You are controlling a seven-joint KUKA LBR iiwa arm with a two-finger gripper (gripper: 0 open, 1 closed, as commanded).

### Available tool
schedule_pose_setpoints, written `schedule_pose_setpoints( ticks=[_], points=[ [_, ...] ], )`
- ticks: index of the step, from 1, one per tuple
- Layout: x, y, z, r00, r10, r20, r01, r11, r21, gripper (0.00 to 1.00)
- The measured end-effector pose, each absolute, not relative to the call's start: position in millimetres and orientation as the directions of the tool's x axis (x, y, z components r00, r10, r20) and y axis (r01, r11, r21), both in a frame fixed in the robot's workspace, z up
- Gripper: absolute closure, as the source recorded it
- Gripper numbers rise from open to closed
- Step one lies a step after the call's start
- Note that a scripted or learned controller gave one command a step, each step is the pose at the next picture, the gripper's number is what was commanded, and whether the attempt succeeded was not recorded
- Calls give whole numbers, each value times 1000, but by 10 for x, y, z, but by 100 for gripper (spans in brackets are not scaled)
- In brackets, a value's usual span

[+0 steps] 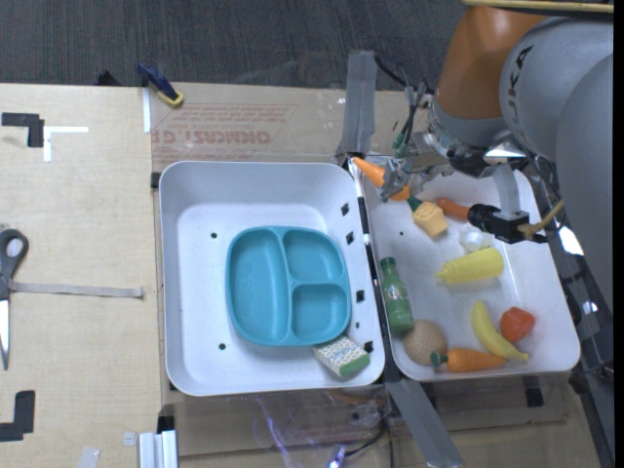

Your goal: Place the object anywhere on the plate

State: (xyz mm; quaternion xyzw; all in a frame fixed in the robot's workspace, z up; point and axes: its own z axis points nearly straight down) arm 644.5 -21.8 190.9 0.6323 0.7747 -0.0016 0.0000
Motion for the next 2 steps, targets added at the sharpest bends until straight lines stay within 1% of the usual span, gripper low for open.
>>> schedule_pose_setpoints(
  ticks=[1, 2],
  points=[
    [5734, 392, 1914, -275, 961, -1, 961, 275, -2, 100],
    [5735, 388, 1915, -275, 962, -1, 962, 275, -1, 0]
  ],
)
